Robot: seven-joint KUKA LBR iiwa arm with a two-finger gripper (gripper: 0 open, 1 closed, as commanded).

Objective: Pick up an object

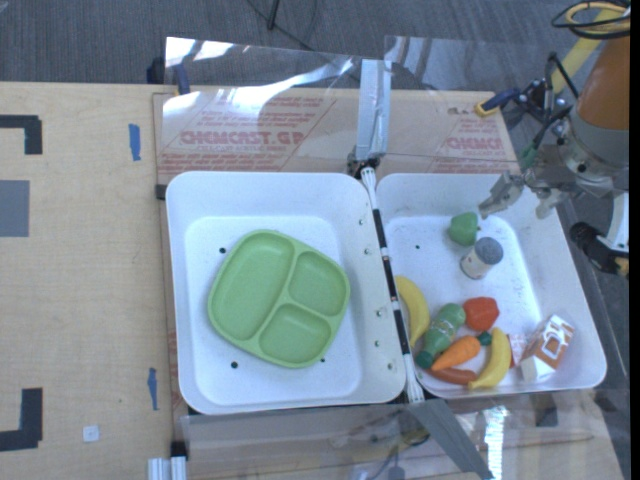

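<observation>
Two shallow white bins are set side by side on the bench. The left bin [190, 268] carries a light green three-compartment plastic plate [278, 297], laid flat near its centre.

The right bin [585, 308] holds the toys. A small green round toy [463, 228] lies in the far half of the bin, and a grey-capped beige cylinder [481, 256] is tipped just beside it on the near side, possibly touching. A yellow toy banana [414, 307] lies along the left wall. Clustered at the near edge: a green and dark vegetable toy [442, 327], a red pepper-shaped toy [481, 313], an orange toy carrot [457, 353], a second yellow banana [494, 359] and a red piece under the carrot, type unclear. A white and orange box-like toy [547, 346] sits at the near right corner.

The grey two-finger gripper [524, 198] is seen over the far right corner of the right bin, fingers spread apart, nothing between them. One finger [499, 197] points toward the green round toy, which lies near it, slightly to the left and nearer the bin's centre. No contact with any toy is visible. The rest of the cluster is well apart from the gripper.
</observation>
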